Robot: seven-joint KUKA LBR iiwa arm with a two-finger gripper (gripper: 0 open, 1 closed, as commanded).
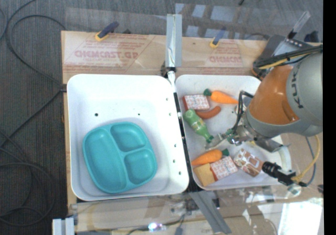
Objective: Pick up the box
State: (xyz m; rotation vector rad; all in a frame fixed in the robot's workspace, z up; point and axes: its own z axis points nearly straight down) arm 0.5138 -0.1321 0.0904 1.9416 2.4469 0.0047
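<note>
Box [248, 161]: small carton, red-and-white print, lying just right of the lower carrot [209, 156] in the right bin [220, 79].
Gripper [234, 136]: hangs just above the box — fingers blurred, I cannot tell their spread.
Handling: likely light, stiff card, crushable — pinch across its 2 long sides.

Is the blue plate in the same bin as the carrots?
No, the blue plate lies in the left bin; the carrots lie in the right bin.
</note>
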